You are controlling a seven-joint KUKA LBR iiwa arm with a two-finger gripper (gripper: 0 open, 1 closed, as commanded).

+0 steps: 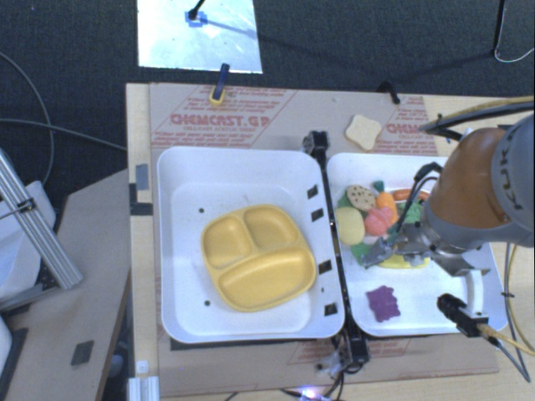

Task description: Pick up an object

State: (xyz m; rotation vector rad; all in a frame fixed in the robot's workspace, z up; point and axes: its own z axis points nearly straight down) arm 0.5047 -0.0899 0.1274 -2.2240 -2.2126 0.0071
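Toy food lies in a pile in the right bin: a yellow-green pear, a cookie, a pink piece, an orange piece, green leaves and a flat yellow piece. A purple grape bunch lies apart near the bin's front. My gripper hangs low over the pile's front edge, just above the yellow piece and the green leaves. The arm's grey body with its orange band covers the right part of the bin.
The left bin holds a yellow divided plate. A tan toast slice lies on the cardboard behind the right bin. A blue-and-yellow tool lies behind the left bin. Black clips join the bins.
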